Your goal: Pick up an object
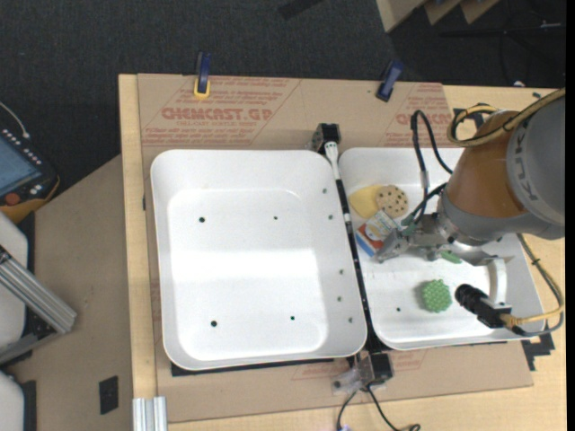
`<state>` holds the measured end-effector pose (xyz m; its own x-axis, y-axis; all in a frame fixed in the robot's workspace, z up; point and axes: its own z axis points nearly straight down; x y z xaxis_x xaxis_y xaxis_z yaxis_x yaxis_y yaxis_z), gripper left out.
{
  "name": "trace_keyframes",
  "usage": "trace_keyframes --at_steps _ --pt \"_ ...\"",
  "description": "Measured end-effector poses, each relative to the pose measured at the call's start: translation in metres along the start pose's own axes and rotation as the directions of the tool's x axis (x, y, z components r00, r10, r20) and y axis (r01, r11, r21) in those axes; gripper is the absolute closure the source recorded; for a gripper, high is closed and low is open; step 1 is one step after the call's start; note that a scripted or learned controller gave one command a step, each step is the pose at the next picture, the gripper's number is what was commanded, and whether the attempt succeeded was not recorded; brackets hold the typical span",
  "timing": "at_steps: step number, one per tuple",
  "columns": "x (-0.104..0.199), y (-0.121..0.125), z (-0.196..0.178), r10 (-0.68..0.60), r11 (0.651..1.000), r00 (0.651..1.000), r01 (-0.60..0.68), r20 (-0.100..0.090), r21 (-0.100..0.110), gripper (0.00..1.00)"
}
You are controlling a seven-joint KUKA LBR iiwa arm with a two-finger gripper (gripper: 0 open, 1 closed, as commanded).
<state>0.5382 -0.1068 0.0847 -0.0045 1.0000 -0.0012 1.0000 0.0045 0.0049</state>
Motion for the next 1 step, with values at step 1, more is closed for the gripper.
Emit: trace_keyframes --at_steps 1 --pt "-0.0201 -0.0622 -0.0231 0.009 1.0 1.0 -0.009 -0.002 0.01 0.0"
